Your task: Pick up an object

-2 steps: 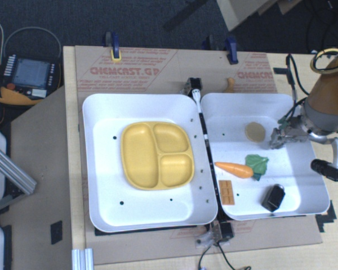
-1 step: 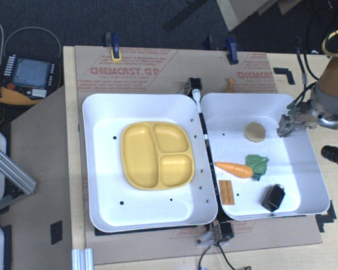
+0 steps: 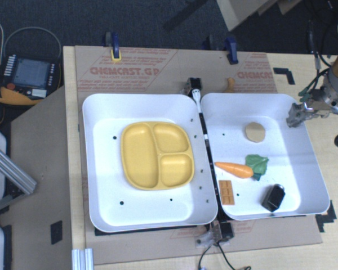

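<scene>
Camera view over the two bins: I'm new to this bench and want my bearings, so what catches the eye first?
The yellow divided plate lies alone in the left bin. In the right bin lie a toy carrot with green leaves, a tan round piece, a black object and a small orange card. The gripper sits at that bin's upper right rim.

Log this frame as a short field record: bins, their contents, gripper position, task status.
left bin: yellow divided tray, three compartments
right bin: tan round piece, toy carrot with green top, small orange block, black object
gripper: at the right bin's far right rim, away from all four items
held object: none seen
task status: no pick made yet
</scene>
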Robot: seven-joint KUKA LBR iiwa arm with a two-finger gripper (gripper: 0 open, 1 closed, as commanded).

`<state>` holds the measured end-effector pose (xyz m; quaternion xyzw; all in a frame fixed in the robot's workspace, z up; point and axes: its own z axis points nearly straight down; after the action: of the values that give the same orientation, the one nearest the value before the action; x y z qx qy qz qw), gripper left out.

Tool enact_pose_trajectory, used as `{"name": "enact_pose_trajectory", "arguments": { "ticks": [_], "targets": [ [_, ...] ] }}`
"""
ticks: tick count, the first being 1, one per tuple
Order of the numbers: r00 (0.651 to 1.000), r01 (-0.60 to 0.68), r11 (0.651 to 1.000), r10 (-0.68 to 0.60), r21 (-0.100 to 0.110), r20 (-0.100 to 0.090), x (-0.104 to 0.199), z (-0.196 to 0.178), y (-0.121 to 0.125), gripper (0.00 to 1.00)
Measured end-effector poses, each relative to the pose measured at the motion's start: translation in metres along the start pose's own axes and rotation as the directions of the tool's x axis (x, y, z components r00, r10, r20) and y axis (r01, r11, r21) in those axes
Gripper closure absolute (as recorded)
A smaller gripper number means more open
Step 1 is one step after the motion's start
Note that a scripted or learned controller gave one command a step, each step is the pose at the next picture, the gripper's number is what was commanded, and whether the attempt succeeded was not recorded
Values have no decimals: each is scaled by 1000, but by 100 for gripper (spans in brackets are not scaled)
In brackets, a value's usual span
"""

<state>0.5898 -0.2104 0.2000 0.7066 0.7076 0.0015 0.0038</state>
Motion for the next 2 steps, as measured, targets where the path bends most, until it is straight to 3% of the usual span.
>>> {"name": "enact_pose_trajectory", "arguments": {
  "ticks": [2],
  "targets": [
    [1000,5,1000,-5,4,-4,107,-26,19,100]
  ]
}}
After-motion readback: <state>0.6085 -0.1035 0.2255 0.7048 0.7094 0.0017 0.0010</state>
